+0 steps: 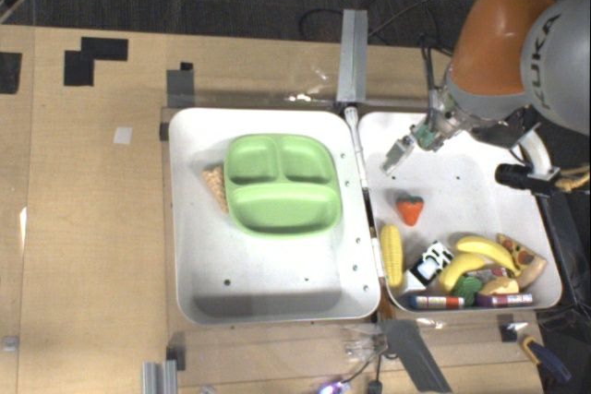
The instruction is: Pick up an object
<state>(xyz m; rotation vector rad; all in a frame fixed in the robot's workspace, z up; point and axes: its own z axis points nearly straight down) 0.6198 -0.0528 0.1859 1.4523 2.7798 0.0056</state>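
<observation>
End effector: end effector (395, 157) hangs over the upper left part of the right bin (480, 185), near the divider between the bins; its tip is small and blurred, so it cannot be told whether it is released or clenched. Nothing shows in it.
Arm: grey arm (526, 51) with orange band reaches in from the right, wrist tilted down toward the bin floor.
Task progress: judged as not yet done; no object is lifted, all lie on the bin floor. Approach and grasp remain.
Nearest candidate: orange-red carrot-like toy (410, 208) with green top, lying alone below the end effector, apart from it.
Other candidates: corn cob (391, 255) along the left wall; banana (469, 261), black-and-white block (428, 263), markers (471, 299) and a pizza-slice toy (523, 257) crowded in the lower corner.
Left bin: left bin (268, 291) carries a green divided plate (280, 183) with a tan waffle-like piece (214, 187) just beside its left edge.
Obstacles: lower-corner clutter sits touching, likely awkward to grasp singly; the carrot-like toy stands free. Bin wall is close to the corn cob.
Tabletop: wooden tabletop (83, 198) surrounds both bins.
</observation>
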